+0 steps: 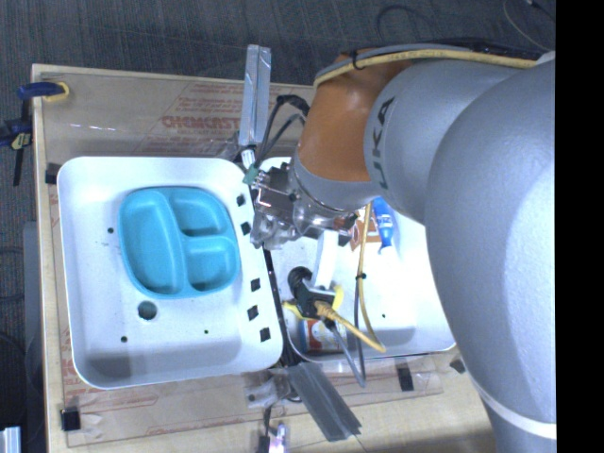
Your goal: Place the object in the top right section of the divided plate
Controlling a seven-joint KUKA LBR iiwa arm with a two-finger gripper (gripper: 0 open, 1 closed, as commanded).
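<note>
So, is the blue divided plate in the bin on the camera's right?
No, the blue divided plate lies flat in the left bin, on the view's left side.

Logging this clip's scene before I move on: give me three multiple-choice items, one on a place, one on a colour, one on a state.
1. The divided plate lies: A. in the left bin; B. on the bare bench; C. on the floor.
2. The plate is: A. red; B. blue; C. yellow.
3. The plate lies: A. hollow side up; B. flipped over; C. on edge.
Answers: 1 A, it sits inside the left bin's white walls. 2 B, it is light blue all over. 3 A, its three sections face the camera.
</note>
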